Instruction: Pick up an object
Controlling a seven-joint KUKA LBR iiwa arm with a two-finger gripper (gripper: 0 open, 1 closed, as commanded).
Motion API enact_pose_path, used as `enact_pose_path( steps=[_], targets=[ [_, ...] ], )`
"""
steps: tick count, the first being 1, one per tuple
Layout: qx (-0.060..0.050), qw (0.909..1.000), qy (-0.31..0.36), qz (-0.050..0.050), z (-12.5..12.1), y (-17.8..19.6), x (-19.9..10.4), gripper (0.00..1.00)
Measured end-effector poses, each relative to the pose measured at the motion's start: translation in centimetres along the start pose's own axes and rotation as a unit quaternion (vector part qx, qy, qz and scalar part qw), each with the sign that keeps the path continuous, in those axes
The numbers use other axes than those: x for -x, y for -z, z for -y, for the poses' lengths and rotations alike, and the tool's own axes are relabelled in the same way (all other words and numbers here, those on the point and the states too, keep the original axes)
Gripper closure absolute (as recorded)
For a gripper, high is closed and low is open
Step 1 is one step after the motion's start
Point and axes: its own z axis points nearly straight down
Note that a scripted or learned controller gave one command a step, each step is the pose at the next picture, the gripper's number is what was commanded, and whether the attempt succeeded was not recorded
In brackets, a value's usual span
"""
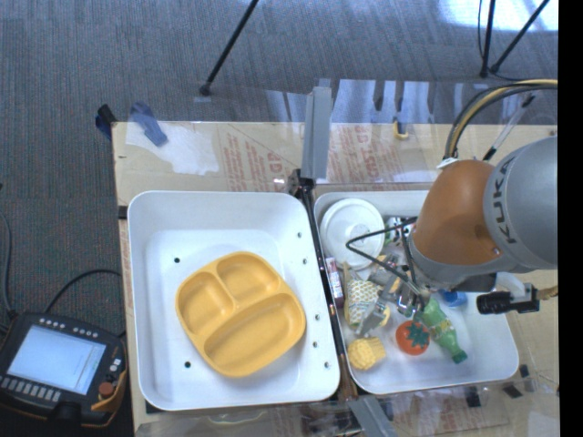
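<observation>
Left bin (146, 244): open room around yellow tray (240, 324). Right bin (506, 353): crowded with toys, arm (483, 217) overhead.

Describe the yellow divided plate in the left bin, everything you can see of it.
The yellow plate looks like matte plastic, a rounded rectangle with three compartments: two smaller ones toward the far side and one long one nearer the camera. It lies flat, right side up and turned at an angle, on the floor of the left bin. Nothing sits in it and nothing else touches it.

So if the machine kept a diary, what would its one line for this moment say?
phase: reaching | end effector: low in right bin, among toys | grasp: not confirmed | yellow tray: left bin, untouched
</observation>
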Motion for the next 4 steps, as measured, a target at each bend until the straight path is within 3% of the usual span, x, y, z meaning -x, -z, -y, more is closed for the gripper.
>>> enact_pose_path(
  steps=[1,2,3,4],
  targets=[
    [-0.001,1.0,0.003,-0.002,-0.1,0.8,-0.1,1.0],
    [0.0,0.9984,0.057,-0.003,-7.1,9.8,-8.1,1.0],
    [0.0,0.9977,0.067,-0.001,-3.9,21.5,-1.4,1.0],
    [-0.002,0.9969,0.078,-0.011,2.6,2.4,2.4,1.0]
  ],
)
